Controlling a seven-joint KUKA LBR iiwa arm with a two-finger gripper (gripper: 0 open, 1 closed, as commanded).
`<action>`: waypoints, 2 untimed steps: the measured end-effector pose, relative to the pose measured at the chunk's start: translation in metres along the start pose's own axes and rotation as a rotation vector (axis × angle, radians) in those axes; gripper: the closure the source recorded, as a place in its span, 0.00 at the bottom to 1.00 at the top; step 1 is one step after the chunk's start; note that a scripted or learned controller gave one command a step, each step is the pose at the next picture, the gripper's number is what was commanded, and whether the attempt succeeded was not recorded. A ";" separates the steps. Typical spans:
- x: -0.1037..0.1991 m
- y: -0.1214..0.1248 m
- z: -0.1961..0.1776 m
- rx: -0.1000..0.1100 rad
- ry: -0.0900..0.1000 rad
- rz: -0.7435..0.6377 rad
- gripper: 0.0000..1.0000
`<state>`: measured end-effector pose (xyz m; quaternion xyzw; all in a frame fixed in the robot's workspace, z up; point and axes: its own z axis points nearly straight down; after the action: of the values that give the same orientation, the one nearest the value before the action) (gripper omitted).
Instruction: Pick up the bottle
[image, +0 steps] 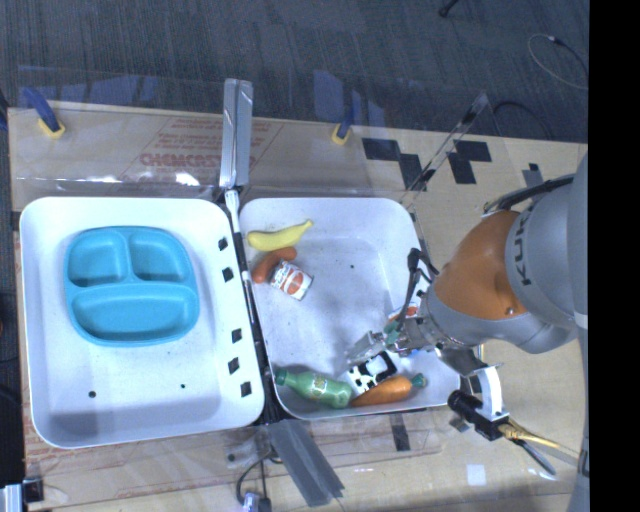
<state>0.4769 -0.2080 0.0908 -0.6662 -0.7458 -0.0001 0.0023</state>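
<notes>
Nearest the front edge of the tabletop, along the front wall of the right bin (330, 215), lies the bottle (313, 387): green, on its side, its length running along that wall, close to the bin's front left corner. Just to its right, along the same wall, lies a carrot (392, 389), its orange body touching or nearly touching the bottle's end, green top toward the bin's right wall.

My pincer (372, 358) hangs low over the bin just behind the carrot, beside a small black-and-white thing (366, 373) that sits between the bottle and the carrot. I cannot tell whether my pincer is spread or pressed together, and I see nothing of the bottle between its tips; the bottle lies apart from it, to the left. My arm (500, 285), grey with its orange band, reaches in over the right wall of the bin.

Farther back, toward the left wall of the same bin, lies a small red-and-white can (292, 281), tipped on its side, touching a small orange-red piece (266, 266). Behind those, near the back left corner, lies a banana (279, 235).

In the left bin (40, 400), well apart from all this, a blue divided plate (130, 283) rests toward the back left corner.
</notes>
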 end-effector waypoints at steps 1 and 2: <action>-0.002 -0.001 -0.072 -0.002 -0.003 0.029 0.00; 0.045 0.045 -0.134 0.000 -0.002 0.171 0.00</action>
<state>0.5171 -0.1584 0.2246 -0.7272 -0.6864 0.0008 0.0014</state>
